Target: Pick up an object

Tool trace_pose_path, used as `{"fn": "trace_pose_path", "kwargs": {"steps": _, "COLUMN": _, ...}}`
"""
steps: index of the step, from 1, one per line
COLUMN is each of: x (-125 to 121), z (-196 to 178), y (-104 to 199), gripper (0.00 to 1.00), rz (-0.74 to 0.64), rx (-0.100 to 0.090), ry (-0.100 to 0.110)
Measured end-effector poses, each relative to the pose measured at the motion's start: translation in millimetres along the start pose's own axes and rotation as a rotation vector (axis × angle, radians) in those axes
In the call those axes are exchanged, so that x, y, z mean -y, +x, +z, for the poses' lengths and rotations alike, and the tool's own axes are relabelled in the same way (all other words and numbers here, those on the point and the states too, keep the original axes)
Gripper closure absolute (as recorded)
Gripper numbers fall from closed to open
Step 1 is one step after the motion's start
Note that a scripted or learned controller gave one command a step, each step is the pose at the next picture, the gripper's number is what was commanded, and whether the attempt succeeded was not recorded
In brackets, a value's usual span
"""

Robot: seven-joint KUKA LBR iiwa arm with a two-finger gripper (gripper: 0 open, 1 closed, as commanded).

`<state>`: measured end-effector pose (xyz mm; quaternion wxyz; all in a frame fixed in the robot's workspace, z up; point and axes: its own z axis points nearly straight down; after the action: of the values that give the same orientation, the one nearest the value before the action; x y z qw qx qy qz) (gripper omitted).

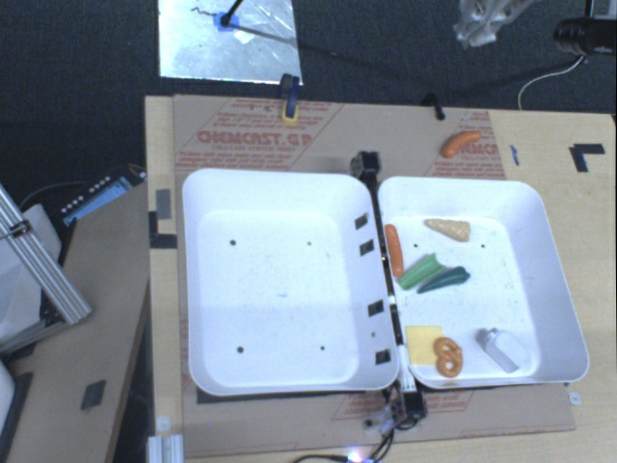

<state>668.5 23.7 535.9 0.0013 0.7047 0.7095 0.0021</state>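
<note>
sausage (461, 144) lies outside the bins (554, 249)

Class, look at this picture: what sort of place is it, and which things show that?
Probably a robotics lab bench for grasping trials: two white bins side by side on a board, toy food such as a pretzel in one, and a gripper hanging above.

Two white bins (280, 186) showing at centre frame, orange sausage (393, 249), tan wedge (448, 229), two green pods (432, 274), yellow square (422, 343), brown pretzel (447, 357), grey bottle (500, 348) lying lower right.
</note>
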Motion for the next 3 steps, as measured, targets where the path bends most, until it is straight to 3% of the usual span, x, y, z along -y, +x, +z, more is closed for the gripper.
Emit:
{"fn": "trace_pose_path", "kwargs": {"steps": 1, "x": 1, "z": 40, "y": -56, "gripper": 1.0, "rz": 0.01, "rx": 0.003, "ry": 0.006}}
{"fn": "trace_pose_path", "kwargs": {"steps": 2, "x": 0, "z": 9, "y": -31, "gripper": 1.0, "rz": 0.002, "rx": 0.001, "ry": 0.0}}
{"fn": "trace_pose_path", "kwargs": {"steps": 3, "x": 1, "z": 20, "y": -87, "gripper": 1.0, "rz": 0.01, "rx": 0.003, "ry": 0.003}}
